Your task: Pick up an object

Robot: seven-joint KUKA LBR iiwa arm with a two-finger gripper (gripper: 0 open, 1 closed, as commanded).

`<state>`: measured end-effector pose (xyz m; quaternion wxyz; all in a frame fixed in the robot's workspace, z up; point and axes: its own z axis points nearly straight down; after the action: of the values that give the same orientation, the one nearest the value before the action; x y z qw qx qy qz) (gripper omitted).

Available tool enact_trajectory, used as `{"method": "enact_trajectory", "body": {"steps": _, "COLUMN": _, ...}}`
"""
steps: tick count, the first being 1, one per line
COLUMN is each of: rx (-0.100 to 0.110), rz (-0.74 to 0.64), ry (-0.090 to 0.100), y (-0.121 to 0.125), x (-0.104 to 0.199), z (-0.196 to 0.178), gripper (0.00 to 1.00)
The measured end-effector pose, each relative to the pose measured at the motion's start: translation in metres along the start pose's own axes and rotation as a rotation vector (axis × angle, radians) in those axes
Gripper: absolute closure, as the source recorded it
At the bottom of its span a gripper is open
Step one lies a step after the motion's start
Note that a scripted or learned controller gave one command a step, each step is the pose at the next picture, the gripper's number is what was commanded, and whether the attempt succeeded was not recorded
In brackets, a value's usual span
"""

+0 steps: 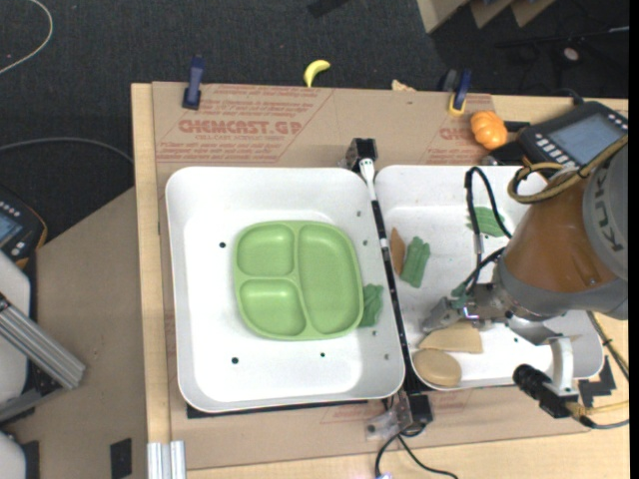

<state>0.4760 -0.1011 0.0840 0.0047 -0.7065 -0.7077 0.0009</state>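
My gripper [440,317] is low in the right bin [439,183], near its front left part. It hovers just above a flat tan piece [455,341] and a round tan piece [437,368]. A green block [414,260] and a thin brown piece [396,251] lie a little farther back, by the bin's left wall. Another green piece [487,221] lies behind the arm's wrist. I see nothing held in the gripper.
The left bin [200,347] holds a green divided plate [298,278] with a small green piece [372,305] at its right edge. The arm's orange band [549,242] and a black cable [477,218] hang over the right bin. An orange object [487,128] sits behind the bins.
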Motion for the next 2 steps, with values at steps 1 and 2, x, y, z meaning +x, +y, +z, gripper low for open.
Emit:
{"method": "enact_trajectory", "body": {"steps": 1, "rx": -0.009, "rz": 0.003, "ry": -0.005, "y": 0.003, "x": -0.003, "z": -0.011, "gripper": 1.00}}
{"method": "enact_trajectory", "body": {"steps": 2, "rx": -0.020, "rz": -0.010, "ry": -0.002, "y": 0.031, "x": 0.082, "z": -0.106, "gripper": 1.00}}
